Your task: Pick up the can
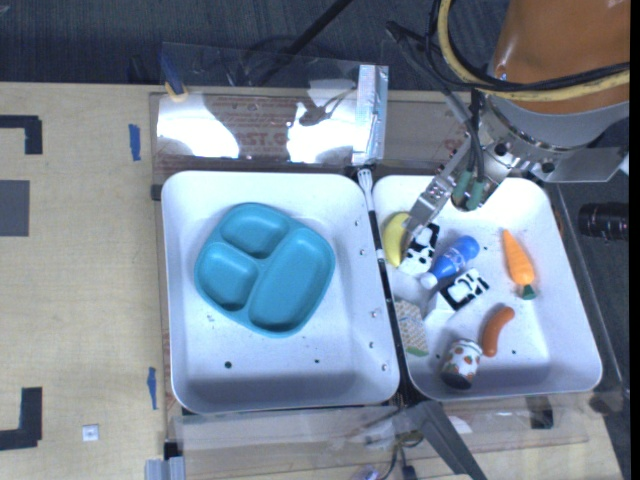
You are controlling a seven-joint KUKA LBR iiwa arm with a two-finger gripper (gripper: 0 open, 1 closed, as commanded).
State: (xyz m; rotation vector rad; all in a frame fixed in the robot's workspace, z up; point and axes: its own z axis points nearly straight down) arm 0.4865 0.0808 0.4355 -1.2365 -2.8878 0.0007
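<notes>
Now, looking down at a slant on the tabletop (pixel 80 268), two shallow white bins sit side by side. The left bin (pixel 200 368) carries a blue divided plate (pixel 265 268) with three compartments, lying near its middle. The right bin (pixel 570 358) is the busy one.

The arm (pixel 560 38), grey with its orange band, comes in from two o'clock, and the pincer (pixel 450 193) hangs over the right bin's upper left part, at about eleven o'clock from the bin's centre. One metal finger (pixel 432 200) slants down toward the yellow banana-like piece (pixel 395 236) that lies against the bin's left wall. Whether the pincer is released or clenched, I cannot tell; nothing shows plainly between its fingers.

The can (pixel 462 361), a small rounded one with a dark and red pattern, lies at six o'clock in the right bin, near the front wall and well apart from the pincer. Just at its two o'clock lies an orange-red sausage shape (pixel 496 328). At the bin's centre sits a blue bottle (pixel 452 260), tilted, with a black-and-white cow-patterned toy (pixel 420 251) at its nine o'clock and another black-and-white piece (pixel 465 290) at its five o'clock. A carrot (pixel 518 260) lies at three o'clock. A speckled scrap (pixel 410 328) rests by the left wall at eight o'clock.
</notes>
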